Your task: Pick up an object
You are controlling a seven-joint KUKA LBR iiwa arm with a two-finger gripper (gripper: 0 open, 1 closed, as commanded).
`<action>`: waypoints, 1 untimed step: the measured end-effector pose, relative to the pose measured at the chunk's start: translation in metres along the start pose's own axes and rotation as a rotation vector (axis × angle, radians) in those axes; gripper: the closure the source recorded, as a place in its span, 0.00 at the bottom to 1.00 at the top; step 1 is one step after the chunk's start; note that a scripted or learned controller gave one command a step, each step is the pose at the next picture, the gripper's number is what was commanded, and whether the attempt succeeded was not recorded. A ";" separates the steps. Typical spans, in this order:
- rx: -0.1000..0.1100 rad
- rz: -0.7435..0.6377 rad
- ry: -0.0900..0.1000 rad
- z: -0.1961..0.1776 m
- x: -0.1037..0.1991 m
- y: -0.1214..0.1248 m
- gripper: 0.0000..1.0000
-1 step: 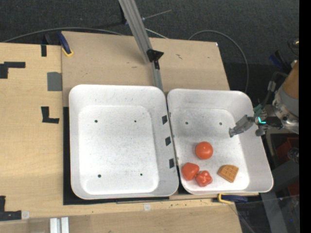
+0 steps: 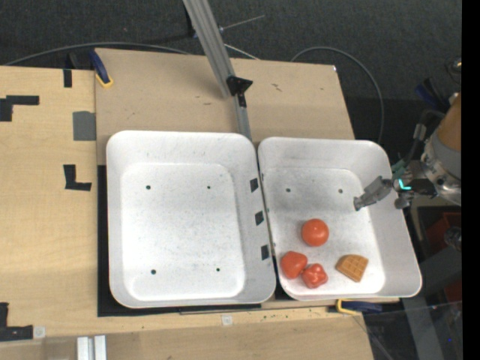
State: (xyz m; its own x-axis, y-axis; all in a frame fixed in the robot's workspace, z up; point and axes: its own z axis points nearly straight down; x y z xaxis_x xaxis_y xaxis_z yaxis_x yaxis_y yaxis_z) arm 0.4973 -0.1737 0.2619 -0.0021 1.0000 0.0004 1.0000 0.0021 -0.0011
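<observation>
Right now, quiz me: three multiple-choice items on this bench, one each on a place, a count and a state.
1. Which bin holds the objects? A left bin B right bin C both
2. How many objects lie there? A two B four C six
3. Where is the end effector? A at the right bin's right wall B over the left bin C on the waffle

Answers: 1 B, all sit in the right bin. 2 B, tomato, two red pieces, waffle. 3 A, it hovers by that wall, apart from the objects.
</observation>
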 end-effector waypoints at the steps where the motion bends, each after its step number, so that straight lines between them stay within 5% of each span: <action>1: 0.006 0.002 0.001 0.058 -0.003 -0.010 0.00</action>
State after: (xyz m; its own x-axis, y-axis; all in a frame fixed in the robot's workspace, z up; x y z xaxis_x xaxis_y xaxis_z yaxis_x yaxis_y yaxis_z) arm 0.4876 -0.1762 0.2037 0.0001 1.0000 0.0015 1.0000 -0.0001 -0.0073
